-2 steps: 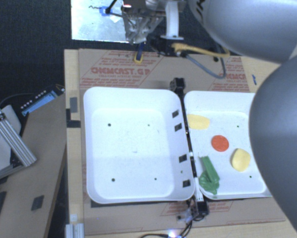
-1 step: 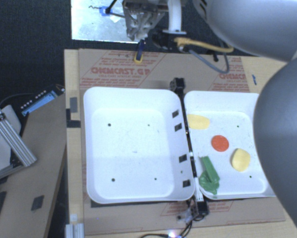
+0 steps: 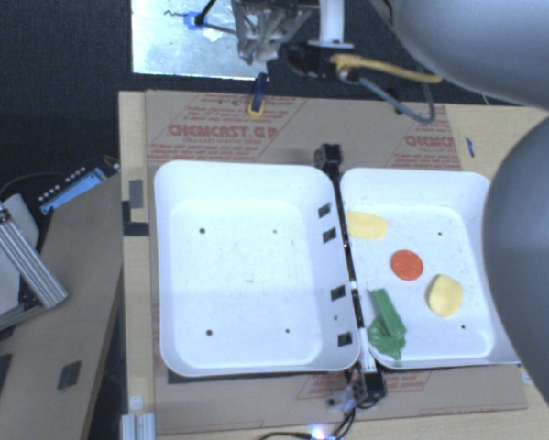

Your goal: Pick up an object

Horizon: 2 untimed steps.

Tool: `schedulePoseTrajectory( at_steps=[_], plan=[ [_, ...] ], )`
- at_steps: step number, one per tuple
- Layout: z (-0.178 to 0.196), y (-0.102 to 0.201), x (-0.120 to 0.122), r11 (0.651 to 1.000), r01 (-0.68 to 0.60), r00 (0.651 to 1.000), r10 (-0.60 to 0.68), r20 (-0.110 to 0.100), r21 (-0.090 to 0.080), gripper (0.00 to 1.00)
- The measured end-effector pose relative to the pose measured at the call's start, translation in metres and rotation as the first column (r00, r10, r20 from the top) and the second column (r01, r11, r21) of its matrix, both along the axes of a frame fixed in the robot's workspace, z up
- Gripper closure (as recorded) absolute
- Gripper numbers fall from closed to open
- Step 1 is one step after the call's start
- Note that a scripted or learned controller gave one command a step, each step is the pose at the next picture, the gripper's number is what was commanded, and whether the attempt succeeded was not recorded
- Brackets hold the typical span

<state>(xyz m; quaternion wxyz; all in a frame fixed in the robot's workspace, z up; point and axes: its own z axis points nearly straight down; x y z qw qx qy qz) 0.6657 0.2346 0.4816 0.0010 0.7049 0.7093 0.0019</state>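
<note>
Camera view shows the two-finger metal gripper (image 3: 258, 51) raised at the top of the frame, beyond the far edge of the cardboard-covered bench (image 3: 219, 122) and well apart from both bins; its fingertips converge to a narrow point with nothing between them, so it carries no load, and the exact gap cannot be resolved from this angle. All candidate objects lie in the right shallow white plastic bin (image 3: 476, 191): a pale yellow oval piece (image 3: 367, 225) near the bin's left wall, a flat orange-red disc (image 3: 406, 265) near the centre, a yellow rounded lump (image 3: 444, 295) to the right of the disc, and a crumpled green piece (image 3: 386, 324) resting against the divider at the near left corner. The left shallow white plastic bin (image 3: 178, 191) adjoins the right bin along black clips (image 3: 334, 236), which appear to fix the pair together. The raised, retracted pose probably keeps the arm out of the camera's line of sight to the bins. The pick is judged not yet begun; the disc, lying apart from walls, offers the clearest approach
</note>
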Motion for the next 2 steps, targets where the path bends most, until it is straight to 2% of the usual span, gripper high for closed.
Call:
schedulePoseTrajectory(
  at_steps=[2],
  plan=[
    [0.031, -0.001, -0.011, 1.0, 0.002, 1.0, -0.002, -0.001, 0.0, 1.0]
  ],
)
